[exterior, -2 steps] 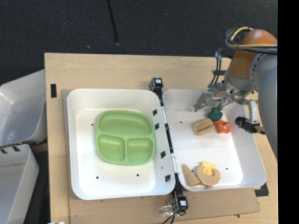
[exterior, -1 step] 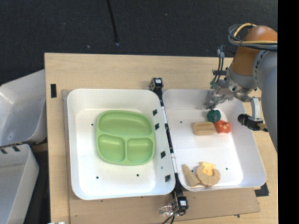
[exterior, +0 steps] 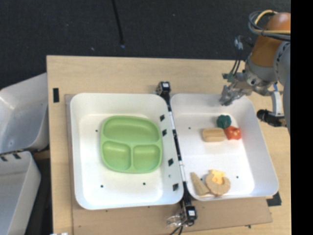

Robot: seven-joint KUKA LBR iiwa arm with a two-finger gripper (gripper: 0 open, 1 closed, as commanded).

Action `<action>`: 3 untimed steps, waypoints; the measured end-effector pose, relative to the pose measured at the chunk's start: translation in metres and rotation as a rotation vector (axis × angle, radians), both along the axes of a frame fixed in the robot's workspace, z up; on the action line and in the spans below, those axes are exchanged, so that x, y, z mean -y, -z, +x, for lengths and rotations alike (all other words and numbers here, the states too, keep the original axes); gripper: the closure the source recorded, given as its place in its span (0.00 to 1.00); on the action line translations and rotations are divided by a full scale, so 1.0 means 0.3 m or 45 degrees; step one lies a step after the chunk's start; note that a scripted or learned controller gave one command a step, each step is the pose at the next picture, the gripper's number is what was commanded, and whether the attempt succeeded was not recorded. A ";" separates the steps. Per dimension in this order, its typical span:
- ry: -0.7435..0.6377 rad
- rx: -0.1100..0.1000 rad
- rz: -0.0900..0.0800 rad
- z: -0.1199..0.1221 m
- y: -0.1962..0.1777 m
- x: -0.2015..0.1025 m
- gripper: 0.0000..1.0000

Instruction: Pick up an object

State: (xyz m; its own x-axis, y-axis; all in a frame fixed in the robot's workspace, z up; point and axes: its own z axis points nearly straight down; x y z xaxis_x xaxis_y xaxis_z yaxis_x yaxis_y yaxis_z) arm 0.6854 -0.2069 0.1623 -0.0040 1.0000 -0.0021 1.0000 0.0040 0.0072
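Currently the gripper (exterior: pixel 228 99) hovers at the right bin's (exterior: pixel 244 182) far edge, finger state indeterminable; descend vertically, centred over the green object (exterior: pixel 224 121).

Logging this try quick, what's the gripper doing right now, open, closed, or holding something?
Gripper: cannot be told whether open or closed; it hangs over the right bin's far edge, with nothing visibly held.

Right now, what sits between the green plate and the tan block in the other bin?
In the camera view, between the green plate and the tan block lies bare white bin floor and the divider where the two bins meet.
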 end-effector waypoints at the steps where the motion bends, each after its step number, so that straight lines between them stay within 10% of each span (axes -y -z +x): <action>1: 0.002 0.000 0.000 0.004 -0.183 0.004 1.00; 3: -0.001 -0.011 0.003 -0.086 -0.173 -0.288 1.00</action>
State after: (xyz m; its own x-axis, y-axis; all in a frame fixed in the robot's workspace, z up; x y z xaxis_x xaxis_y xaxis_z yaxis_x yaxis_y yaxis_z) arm 0.6595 -0.1204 0.2141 -0.0045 1.0000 -0.0001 1.0000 0.0045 -0.0015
